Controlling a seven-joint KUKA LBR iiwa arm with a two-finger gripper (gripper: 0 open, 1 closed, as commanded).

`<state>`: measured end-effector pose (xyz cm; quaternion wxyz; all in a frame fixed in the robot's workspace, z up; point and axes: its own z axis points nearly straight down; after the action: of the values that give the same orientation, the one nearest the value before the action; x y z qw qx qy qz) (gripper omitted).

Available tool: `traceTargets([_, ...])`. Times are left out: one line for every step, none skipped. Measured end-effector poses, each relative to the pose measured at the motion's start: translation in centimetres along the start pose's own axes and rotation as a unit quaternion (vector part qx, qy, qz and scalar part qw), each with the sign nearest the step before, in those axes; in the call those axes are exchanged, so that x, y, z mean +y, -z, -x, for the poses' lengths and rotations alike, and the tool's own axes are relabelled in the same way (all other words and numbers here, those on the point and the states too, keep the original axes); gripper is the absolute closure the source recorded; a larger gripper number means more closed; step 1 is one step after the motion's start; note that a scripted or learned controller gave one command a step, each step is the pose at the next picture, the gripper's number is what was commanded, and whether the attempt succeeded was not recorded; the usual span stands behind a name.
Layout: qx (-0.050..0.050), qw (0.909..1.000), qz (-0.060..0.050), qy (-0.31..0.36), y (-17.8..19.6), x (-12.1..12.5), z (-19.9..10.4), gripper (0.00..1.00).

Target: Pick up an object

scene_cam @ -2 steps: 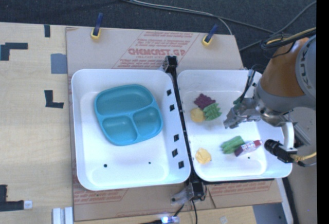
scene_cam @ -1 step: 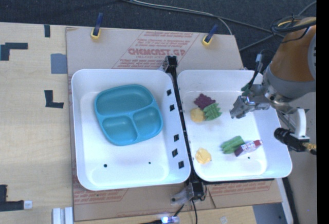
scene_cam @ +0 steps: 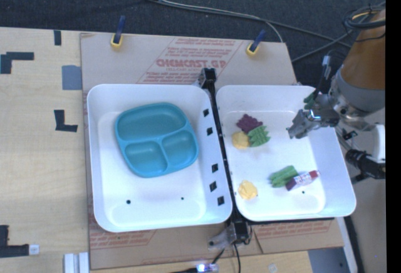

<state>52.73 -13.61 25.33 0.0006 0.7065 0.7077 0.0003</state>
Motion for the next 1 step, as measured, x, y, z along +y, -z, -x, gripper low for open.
traceTargets([0.000,1.0000,-0.002,0.000,-0.23,-0.82,-5.70,1.00])
